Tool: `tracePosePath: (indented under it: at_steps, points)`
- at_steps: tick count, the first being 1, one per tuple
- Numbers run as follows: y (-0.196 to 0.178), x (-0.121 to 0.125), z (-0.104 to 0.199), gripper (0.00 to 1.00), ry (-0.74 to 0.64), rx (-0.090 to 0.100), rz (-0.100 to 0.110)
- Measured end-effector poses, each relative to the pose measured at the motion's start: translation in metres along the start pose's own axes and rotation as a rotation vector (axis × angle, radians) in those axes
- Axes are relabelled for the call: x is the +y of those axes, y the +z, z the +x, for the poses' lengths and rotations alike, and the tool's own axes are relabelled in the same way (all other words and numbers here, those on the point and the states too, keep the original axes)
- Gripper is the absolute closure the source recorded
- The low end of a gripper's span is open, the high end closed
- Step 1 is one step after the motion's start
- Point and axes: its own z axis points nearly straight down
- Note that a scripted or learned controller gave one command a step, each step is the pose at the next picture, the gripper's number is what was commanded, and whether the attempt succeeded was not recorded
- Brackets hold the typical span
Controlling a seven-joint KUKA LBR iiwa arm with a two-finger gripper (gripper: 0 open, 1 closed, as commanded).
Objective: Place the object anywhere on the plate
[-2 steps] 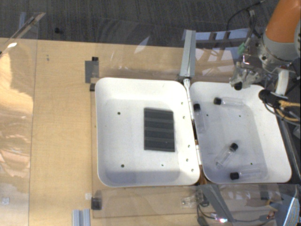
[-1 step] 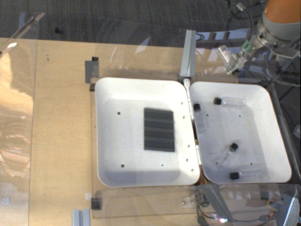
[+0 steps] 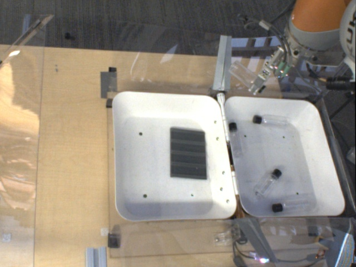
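**Item 1. Left bin** (image 3: 123, 166), on the table (image 3: 61, 149).
Contents: one dark ribbed plate (image 3: 188, 152), lying flat at the centre of the bin floor. Nothing rests on it, so the placing is not yet done.

**Item 2. Right bin** (image 3: 329, 166), touching the left bin along their shared wall.
Contents: four small clear tubes with black caps. Any of them could be the task's object.
- Upper tube (image 3: 257, 119): 11 o'clock, lying on its side.
- Edge tube (image 3: 232, 126): 10 o'clock, against the wall. Only its cap is plain to see.
- Middle tube (image 3: 275, 174): near the centre, lying slantwise.
- Lower tube (image 3: 276, 207): 6 o'clock, close to the rim.

**Item 3. Arm** (image 3: 317, 7), grey and orange, at 1 o'clock of the table.
The hand (image 3: 267, 72) is outside the right bin, beyond its rim at 12 o'clock. Something clear and glinting sits beside it. I cannot tell whether the hand is open or closed, or whether it carries anything.

**Item 4. Risks, as judged.**
- The tubes are round and smooth, so one may roll or squirt away when pinched.
- The edge tube leaves little room between itself and the wall for a clean grip.
- The clear bodies are hard to locate, so a grasp may close on nothing.
- A tube let go on the ribbed plate may roll off onto the bin floor.
- Carrying a tube low may knock it against the shared wall.
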Motion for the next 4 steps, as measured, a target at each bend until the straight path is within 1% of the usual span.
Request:
tracePosePath:
  at_steps: [1, 2, 3, 4]
  points:
    - [-0.014, 0.04, 0.046, 1.0, -0.206, 0.0, -0.001]
    - [0.061, 0.082, 0.104, 1.0, 0.174, 0.004, 0.002]
    - [0.181, 0.14, 0.139, 1.0, 0.281, 0.008, 0.007]
    - [0.206, 0.217, 0.183, 1.0, 0.356, 0.005, -0.006]
